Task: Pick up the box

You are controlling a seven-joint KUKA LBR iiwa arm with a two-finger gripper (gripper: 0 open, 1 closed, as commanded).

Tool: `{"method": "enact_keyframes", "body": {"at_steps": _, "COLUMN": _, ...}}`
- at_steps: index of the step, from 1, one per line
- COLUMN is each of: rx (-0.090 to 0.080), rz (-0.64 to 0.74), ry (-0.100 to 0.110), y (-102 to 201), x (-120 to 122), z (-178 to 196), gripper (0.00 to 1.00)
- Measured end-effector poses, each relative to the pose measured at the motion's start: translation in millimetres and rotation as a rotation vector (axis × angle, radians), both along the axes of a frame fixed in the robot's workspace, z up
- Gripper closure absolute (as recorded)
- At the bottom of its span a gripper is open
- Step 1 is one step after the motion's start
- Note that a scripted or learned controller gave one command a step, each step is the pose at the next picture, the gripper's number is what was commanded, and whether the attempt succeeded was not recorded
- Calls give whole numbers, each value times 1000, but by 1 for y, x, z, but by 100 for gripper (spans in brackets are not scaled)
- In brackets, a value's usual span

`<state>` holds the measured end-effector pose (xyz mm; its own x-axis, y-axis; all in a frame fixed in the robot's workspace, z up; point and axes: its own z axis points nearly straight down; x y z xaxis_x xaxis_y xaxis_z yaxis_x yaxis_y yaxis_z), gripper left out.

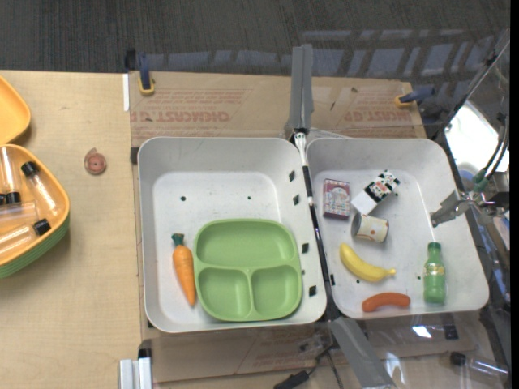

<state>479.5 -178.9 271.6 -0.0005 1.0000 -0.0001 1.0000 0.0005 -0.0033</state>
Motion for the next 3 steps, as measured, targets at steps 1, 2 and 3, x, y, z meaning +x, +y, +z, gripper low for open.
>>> {"method": "enact_keyframes", "body": {"at_steps": 1, "rx": 0, "rz": 106, "ry": 0, "y": 61, "x": -2, "z": -43, "gripper": 0}}
{"method": "enact_keyframes", "body": {"at_steps": 2, "rx": 0, "rz": 158, "ry": 1, "y": 137, "x": 11, "z": -81, "gripper": 0}}
{"method": "enact_keyframes", "body": {"at_steps": 3, "rx": 2, "rz": 519, "ry": -1, "y": 157, "x": -2, "z": -81, "gripper": 0}}
